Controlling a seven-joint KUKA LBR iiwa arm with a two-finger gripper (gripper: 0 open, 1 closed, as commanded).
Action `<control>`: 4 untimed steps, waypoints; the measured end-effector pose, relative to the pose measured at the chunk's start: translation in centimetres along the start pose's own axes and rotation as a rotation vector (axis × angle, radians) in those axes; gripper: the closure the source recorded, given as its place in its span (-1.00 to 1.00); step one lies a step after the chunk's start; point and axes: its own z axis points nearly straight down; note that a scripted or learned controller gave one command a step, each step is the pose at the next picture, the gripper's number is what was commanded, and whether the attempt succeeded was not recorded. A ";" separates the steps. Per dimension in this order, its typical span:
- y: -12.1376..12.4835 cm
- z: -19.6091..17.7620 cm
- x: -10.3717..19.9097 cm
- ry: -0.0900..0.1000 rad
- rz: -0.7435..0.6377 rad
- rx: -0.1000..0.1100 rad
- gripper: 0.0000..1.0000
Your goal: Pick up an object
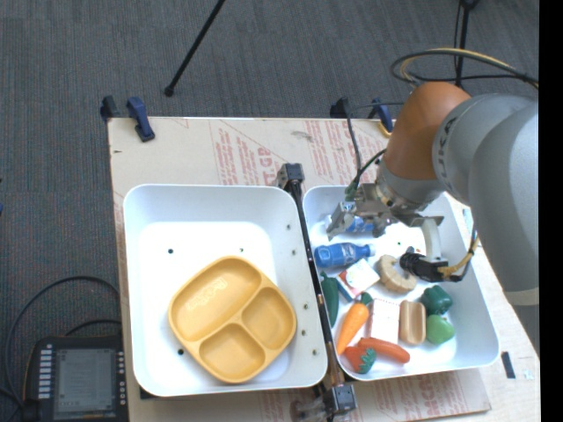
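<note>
Over the right bin (482,345) my claw (356,218) hangs low near the back wall, just above the bottle (343,255); whether it is wide or narrow I cannot tell. Food lies crowded, so I risk nudging neighbours or closing on nothing.

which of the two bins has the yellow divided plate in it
The left bin. It holds the yellow plate; the right bin holds toy food and the gripper.

The cardboard sheet (255,152) under the bins bears red printed lettering and lines, seen upside down and too blurred to read. The blue bottle (341,254) has a white label, also illegible.
</note>
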 end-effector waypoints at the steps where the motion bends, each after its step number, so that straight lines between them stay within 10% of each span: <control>1: -5.6 1.8 -2.3 -0.002 0.001 -0.005 -1.00; 2: -5.5 0.9 -2.2 0.000 0.004 -0.005 1.00; 3: -5.6 0.9 -2.2 0.000 0.003 -0.004 -1.00; 4: -0.6 1.7 -4.9 -0.003 -0.002 -0.007 -1.00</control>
